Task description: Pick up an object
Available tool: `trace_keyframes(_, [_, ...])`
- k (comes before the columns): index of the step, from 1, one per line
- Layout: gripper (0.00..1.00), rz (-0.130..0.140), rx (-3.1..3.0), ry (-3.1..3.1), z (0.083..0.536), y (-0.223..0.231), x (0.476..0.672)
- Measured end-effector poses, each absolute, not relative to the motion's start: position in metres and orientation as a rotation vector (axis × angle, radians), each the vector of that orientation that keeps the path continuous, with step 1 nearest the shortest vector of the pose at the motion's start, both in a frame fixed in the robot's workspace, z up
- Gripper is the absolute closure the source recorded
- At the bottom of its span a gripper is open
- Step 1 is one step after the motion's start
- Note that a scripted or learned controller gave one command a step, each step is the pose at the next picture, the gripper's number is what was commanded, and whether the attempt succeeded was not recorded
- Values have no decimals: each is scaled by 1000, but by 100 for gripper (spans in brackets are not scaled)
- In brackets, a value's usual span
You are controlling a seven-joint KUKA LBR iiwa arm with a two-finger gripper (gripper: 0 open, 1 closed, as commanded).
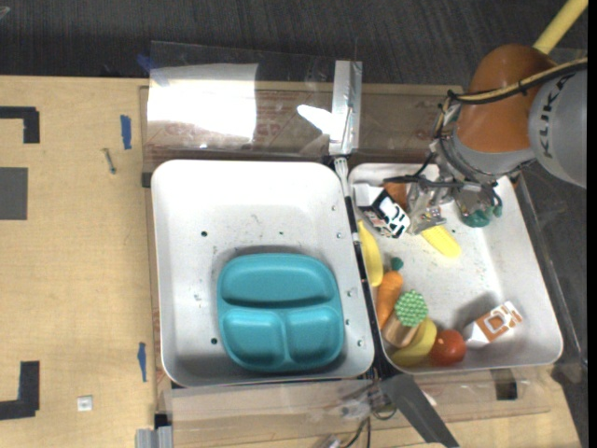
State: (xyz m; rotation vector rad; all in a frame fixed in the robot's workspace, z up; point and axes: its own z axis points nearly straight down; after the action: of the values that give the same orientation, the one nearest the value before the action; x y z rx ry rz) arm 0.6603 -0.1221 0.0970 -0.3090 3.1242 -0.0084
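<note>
You are looking down at a slant on two shallow white bins sitting side by side on the bench. The left bin (187,203) is holding a teal divided tray (278,308), which is lying flat toward the near side of that bin. The right bin (532,278) is holding the loose objects. The grey arm with its orange band (499,96) is reaching in from the right, and the gripper (431,203) is hanging low over the far left part of the right bin; you cannot tell from this view how its jaws are standing, because cables and the wrist are covering them, and nothing is visibly sitting between them. Just beside the gripper, toward the divider, a black-and-white patterned object (392,218) is lying, and a small yellow block (440,243) is resting just in front of the gripper on the bin floor. A teal round object (478,215) is lying to the right of the gripper, near the far wall. Along the left wall of the right bin, a banana (370,255) is lying lengthwise, with an orange carrot (389,292) just below it. In the near left corner, a green spiky item (409,306) is resting on a yellow piece (417,341), touching a red tomato (450,345). An orange-and-white box (498,321) is lying apart from these, toward the near right side of the bin.
</note>
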Motion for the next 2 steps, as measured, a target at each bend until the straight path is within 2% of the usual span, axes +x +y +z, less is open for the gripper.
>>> trace_keyframes(1, [100,-6,-223,3117,242,-143,671])
trace_keyframes(2, [100,1,-177,3126,277,-105,670])
